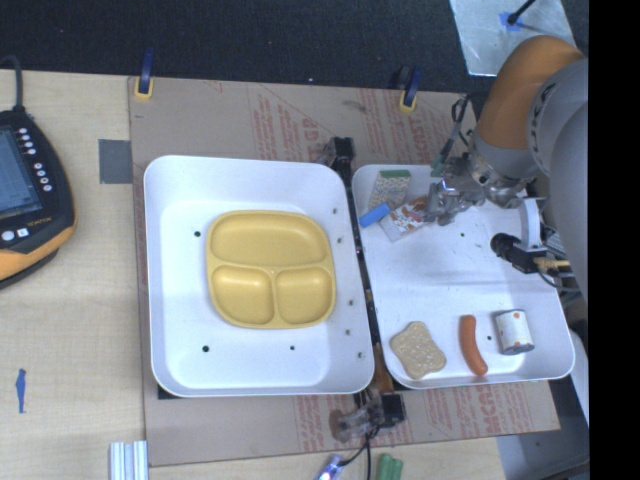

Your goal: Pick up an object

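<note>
Camera view: KUKA arm's gripper (441,204) sits low at far end of right bin (440,258), just beside a small crumpled packet (408,216) and blue strip (373,215). Whether it's open, closed or gripping can't be told at this res. Pick looks not yet done; grasp and lift apparently remain. Near edge holds a bread-slice toy (417,350), matte and speckled; a smooth orange hot dog (472,346); a shiny metal can (513,331). Left bin (170,268) carries a glossy yellow 3-section plate (270,268).
</note>
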